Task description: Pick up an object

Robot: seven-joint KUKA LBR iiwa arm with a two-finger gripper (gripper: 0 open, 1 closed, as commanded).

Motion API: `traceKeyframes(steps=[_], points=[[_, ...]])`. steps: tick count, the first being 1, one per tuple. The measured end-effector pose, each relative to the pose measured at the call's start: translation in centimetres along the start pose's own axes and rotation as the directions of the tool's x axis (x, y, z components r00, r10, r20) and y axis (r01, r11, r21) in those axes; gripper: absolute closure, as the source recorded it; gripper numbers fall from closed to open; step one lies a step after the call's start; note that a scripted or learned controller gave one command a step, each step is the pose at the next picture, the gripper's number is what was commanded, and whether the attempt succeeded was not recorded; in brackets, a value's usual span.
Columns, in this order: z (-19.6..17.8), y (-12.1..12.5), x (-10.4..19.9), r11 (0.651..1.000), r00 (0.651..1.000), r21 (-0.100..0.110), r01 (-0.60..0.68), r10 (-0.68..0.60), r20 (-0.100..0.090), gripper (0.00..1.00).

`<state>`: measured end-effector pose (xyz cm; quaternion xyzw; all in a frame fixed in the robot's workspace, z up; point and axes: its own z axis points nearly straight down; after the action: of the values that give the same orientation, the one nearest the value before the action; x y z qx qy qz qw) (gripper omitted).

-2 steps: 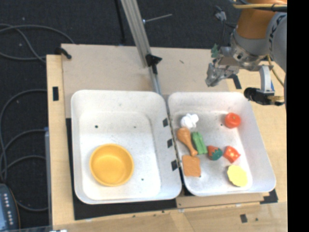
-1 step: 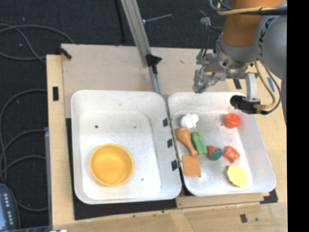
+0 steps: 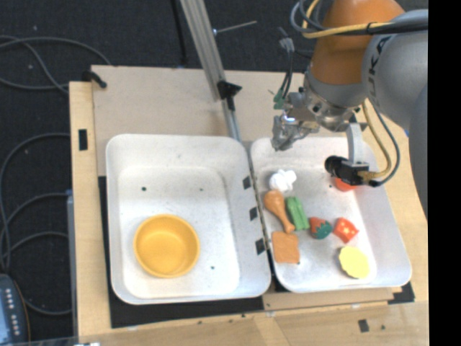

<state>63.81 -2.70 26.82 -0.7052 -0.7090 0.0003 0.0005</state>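
Note:
My gripper (image 3: 285,136) hangs over the back left corner of the right bin (image 3: 385,222), its fingers close together with nothing between them. Below it in the bin lie a small white object (image 3: 284,180), a tan drumstick (image 3: 278,209), a green piece (image 3: 296,212), an orange-brown slab (image 3: 286,249), a red and green strawberry-like piece (image 3: 320,228), a red piece (image 3: 346,229) and a yellow round piece (image 3: 354,262). A red object (image 3: 343,184) lies partly hidden under a black part of the arm at the bin's right.
The left bin (image 3: 130,171) holds a yellow bowl (image 3: 166,246) near its front. A slanted aluminium bar (image 3: 209,56) rises behind the bins, ending near their shared edge. The grey arm with its orange band (image 3: 353,27) looms over the right bin's back.

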Motion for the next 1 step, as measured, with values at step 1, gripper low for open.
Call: traceKeyframes(steps=[1], points=[[1.69,-2.73,4.19,1.000,1.000,0.001,0.000,0.000,0.000,1.00]])
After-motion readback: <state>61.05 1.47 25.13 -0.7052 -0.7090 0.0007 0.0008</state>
